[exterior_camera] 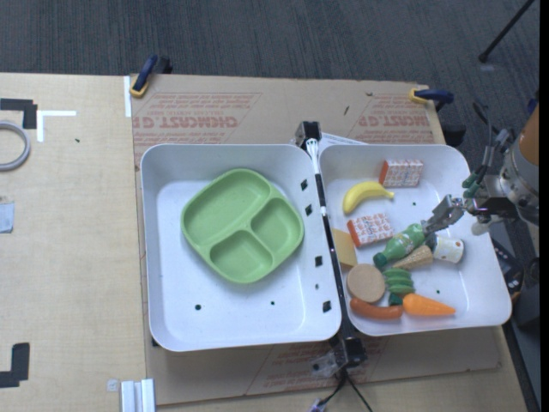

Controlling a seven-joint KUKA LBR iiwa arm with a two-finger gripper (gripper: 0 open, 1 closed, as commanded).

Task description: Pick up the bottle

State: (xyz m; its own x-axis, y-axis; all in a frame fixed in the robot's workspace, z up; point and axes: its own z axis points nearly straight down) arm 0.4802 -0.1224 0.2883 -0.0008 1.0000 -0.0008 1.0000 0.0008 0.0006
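Green plastic bottle (400,246) lying tilted in the right white bin (480,312), wedged among toy carrot (426,306), ice-cream cone (414,260) and printed red carton (371,229). Probably light, stiff, a bit slick; best grabbed across the body. Hand (445,212) just past its neck, can't tell if open.
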